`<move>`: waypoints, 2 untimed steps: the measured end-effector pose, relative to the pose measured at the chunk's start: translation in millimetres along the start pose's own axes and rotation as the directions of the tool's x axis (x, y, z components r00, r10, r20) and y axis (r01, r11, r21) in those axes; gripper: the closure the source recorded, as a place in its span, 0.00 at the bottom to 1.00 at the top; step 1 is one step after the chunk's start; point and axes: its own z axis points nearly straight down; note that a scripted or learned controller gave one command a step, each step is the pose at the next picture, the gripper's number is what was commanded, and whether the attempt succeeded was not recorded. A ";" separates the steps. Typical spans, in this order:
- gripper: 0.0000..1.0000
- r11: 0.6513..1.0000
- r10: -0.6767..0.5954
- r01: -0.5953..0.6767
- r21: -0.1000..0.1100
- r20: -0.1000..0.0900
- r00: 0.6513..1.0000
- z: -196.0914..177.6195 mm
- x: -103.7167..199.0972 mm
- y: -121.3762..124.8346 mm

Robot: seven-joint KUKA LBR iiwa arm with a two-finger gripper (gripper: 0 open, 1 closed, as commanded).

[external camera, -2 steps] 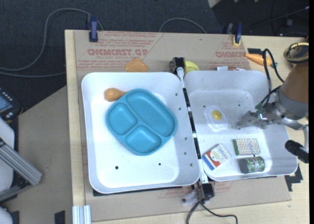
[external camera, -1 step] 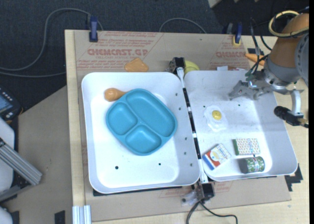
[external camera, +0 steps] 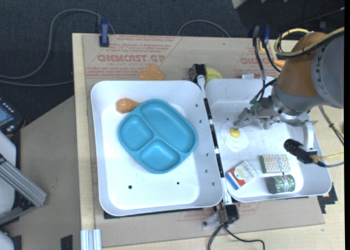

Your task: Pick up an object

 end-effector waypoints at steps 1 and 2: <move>0.00 1.000 0.012 -0.012 0.002 0.004 1.000 12.2 -42.3 -66.4; 0.00 1.000 0.006 -0.006 -0.007 0.006 1.000 -40.6 -32.6 -89.3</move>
